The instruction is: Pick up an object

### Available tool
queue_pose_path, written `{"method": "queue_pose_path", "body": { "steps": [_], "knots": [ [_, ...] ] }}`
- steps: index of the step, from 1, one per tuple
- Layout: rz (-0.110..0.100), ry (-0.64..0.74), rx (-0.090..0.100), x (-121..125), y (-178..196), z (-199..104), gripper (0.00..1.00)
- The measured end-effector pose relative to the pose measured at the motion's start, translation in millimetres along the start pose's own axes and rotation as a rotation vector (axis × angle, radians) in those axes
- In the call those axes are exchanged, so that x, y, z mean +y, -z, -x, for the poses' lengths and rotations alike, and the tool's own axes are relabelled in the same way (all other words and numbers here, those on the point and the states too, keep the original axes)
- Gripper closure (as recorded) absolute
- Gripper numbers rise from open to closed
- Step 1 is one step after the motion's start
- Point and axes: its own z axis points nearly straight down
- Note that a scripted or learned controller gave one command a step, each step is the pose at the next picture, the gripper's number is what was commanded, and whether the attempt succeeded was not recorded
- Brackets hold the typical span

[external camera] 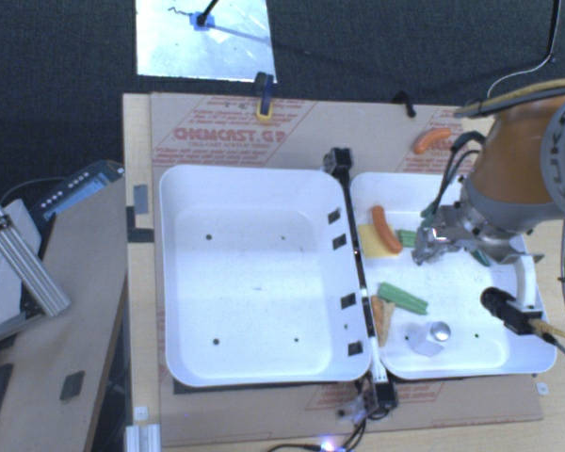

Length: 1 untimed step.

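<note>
- While the arm (523,158) reaches in from the right over the right bin (471,361), the gripper (431,249) hangs low above that bin's upper middle; fingers too small and dark to read, so can't tell how far apart they are or whether they pinch anything.
- Nothing visibly between the fingertips. A green piece (407,237) lies just beside them on the left; contact unclear.
- Right bin, upper left: orange sausage-shaped item (384,228) lying on a yellow piece (371,243).
- Right bin, lower left: green stick (402,298), tilted, with an orange-tan piece (380,318) next to the divider.
- Right bin, lower middle: grey block (419,343) touching a shiny silver cylinder (439,331).
- Left bin (184,347): white floor w/ small dark dots.
- Outside the bins, on the board behind the right bin: another orange sausage (432,140).
</note>
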Motion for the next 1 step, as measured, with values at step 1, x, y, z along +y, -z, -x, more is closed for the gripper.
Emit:
{"method": "queue_pose_path", "body": {
  "steps": [1],
  "knots": [
    [0.009,0.000,-0.002,2.6,4.5,1.2,0.00]
  ]
}}
